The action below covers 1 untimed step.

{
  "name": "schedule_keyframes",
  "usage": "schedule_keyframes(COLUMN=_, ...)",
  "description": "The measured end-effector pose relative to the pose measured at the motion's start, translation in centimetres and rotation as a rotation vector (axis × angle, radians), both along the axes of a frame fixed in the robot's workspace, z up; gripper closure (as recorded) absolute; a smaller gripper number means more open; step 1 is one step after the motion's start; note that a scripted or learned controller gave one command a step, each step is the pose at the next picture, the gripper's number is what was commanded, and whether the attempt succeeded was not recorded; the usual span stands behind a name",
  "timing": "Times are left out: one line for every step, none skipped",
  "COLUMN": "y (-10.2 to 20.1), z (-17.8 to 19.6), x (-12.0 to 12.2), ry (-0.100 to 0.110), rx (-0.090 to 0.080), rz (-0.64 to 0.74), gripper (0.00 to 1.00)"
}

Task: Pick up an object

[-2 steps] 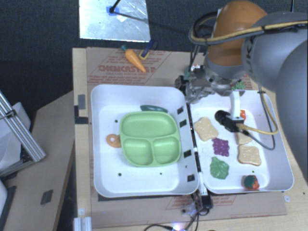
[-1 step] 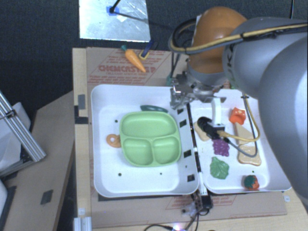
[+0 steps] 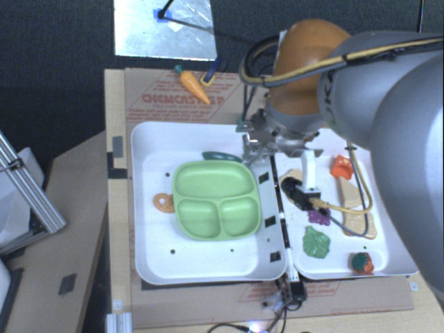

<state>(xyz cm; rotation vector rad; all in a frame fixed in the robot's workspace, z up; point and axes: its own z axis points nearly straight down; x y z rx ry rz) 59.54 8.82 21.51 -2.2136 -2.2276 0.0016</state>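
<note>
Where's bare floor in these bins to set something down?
Left bin: the far-left corner behind the green divided plate, and the front strip before it. Right bin is crowded: bread, grapes, lettuce leaf.

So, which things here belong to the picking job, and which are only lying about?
For the job: pincer, green plate, orange ring, purple grapes, green leaf, bread slice.
Lying about: toy carrot behind the left bin, silver sheet.
</note>
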Motion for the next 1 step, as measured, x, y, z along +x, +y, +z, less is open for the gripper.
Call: schedule_keyframes(y=0.25, z=-0.06, x=0.48, ry=-0.003, rx=0.001, rz=0.000, gripper=1.00)
